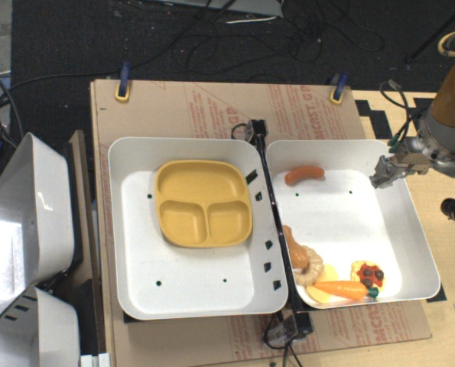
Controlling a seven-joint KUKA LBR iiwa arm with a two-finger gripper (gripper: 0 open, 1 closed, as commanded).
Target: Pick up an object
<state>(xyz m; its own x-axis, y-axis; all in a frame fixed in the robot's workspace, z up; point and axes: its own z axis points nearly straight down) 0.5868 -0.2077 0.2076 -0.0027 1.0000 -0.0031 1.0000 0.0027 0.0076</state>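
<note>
From the camera above the bench, two shallow white bins are sitting side by side on a brown board. The left bin is carrying a yellow divided plate, which is lying flat toward the far half of that bin. The right bin is holding the small toy foods. A sausage is lying near the far wall, toward the bin's left. At the near left corner a pale shrimp-like piece is resting against the divider between the bins, and just beside it an orange carrot is lying along the near wall. A small yellow piece with red and dark toppings is sitting just to the right of the carrot's far side, touching or nearly touching it.

The arm is reaching in from the right, and the gripper is hanging over the right bin's far right edge, well apart from all the foods. Whether it is spread or pressed together cannot be told here, and nothing is showing in its grasp.
</note>
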